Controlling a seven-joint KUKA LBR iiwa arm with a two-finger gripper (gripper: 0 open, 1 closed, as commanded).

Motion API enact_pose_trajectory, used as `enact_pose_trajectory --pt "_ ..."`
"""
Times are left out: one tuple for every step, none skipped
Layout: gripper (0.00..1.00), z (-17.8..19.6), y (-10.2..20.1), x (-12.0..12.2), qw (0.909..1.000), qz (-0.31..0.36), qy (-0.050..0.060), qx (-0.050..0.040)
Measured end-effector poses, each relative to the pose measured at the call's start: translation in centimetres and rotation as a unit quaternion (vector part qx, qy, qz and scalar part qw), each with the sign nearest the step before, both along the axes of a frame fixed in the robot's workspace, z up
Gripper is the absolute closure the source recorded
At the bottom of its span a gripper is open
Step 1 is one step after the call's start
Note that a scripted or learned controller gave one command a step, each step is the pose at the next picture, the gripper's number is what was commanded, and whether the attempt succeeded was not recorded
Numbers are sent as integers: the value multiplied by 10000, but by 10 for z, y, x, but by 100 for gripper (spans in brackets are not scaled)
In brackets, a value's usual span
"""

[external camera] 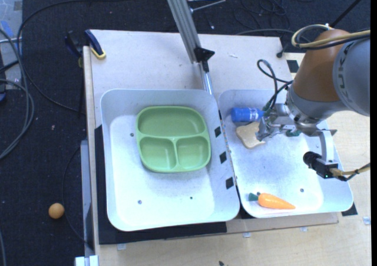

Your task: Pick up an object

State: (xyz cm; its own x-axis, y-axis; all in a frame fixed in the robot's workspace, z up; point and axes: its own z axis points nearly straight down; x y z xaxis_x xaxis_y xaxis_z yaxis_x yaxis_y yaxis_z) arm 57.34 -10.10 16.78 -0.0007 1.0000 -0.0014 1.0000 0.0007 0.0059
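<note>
A tan bread-like piece (pixel 248 135) lies near the back left of the right bin (pixel 294 164). Just behind it lies a blue bottle (pixel 243 115). My gripper (pixel 263 131) hangs over the right edge of the tan piece, right beside the bottle. An orange carrot (pixel 274 201) with a green tip lies near the bin's front edge, well away from the gripper. I see nothing lifted off the bin floor.
A green divided plate (pixel 174 138) sits in the left bin (pixel 129 194). A slanted metal pole (pixel 184 14) rises behind the bins. A small orange ball (pixel 56 210) lies on the dark floor at the left.
</note>
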Motion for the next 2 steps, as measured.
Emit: enact_pose_trajectory --pt "100 62 6 5 10000 10 -9 0" --pt "100 61 6 5 10000 6 23 5"
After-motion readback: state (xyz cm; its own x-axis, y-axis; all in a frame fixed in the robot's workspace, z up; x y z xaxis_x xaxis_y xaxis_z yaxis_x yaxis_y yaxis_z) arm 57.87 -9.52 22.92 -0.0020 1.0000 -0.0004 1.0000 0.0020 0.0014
